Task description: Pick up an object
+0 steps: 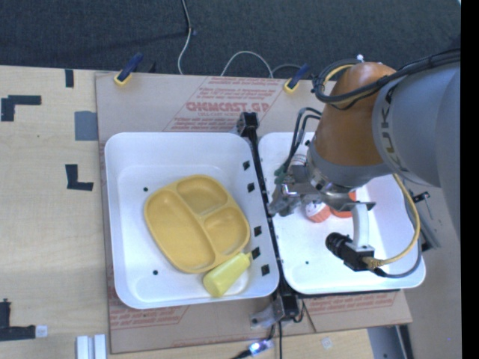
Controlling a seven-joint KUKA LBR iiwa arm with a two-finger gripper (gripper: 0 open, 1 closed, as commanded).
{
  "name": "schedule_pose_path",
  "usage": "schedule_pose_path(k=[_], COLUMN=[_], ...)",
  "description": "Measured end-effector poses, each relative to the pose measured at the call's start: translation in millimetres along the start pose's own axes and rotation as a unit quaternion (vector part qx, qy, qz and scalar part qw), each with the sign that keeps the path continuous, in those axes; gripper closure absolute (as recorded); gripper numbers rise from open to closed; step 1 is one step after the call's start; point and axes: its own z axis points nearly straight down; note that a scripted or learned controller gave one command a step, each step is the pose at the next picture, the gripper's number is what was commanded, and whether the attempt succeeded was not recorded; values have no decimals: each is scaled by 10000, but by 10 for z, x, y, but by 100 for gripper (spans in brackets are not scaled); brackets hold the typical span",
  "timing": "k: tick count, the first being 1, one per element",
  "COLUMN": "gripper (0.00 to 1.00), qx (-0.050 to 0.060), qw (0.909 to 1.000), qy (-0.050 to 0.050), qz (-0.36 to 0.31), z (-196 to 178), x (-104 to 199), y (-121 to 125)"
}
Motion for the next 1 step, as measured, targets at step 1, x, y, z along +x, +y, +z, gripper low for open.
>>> schedule_pose_path(k=[1], gripper=[100], qx=[-5], qw=[10000], qy=[-5], qz=[1], z=[15], x=[496], y=[97])
